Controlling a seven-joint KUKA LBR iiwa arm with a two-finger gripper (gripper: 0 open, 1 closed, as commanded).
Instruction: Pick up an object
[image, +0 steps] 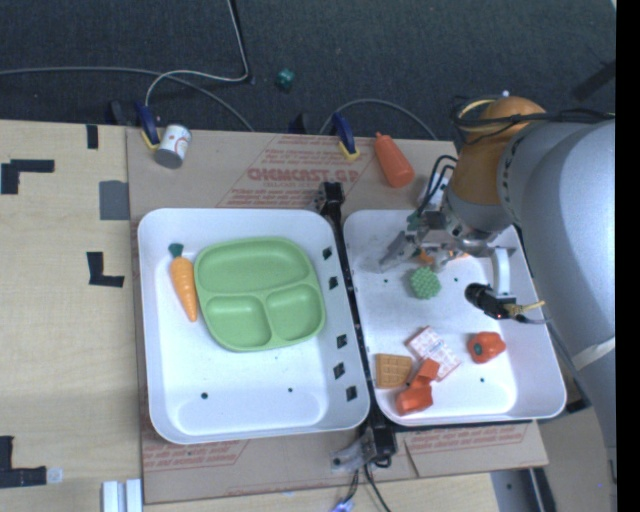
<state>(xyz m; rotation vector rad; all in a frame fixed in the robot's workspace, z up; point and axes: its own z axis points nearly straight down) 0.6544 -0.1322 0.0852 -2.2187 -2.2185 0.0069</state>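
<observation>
In the right bin (530, 400) my gripper (425, 254) hangs low over the back part, its fingers (392, 256) spread open. Nothing is held between them. A green bumpy ball (426, 284) lies just in front of the gripper, close under it. Further forward lie a red tomato-like piece (486, 346), a red-and-white packet (432, 347), a tan cracker (392, 370) and an orange-red piece (414, 396). A small orange bit shows right at the gripper; I cannot tell what it is.
The left bin (160, 390) holds a green divided plate (262, 293) and a carrot (184, 284) along its left side. Behind the bins on the cardboard lie an orange bottle-shaped toy (393, 160) and a white can (172, 145). The arm covers the right bin's far right.
</observation>
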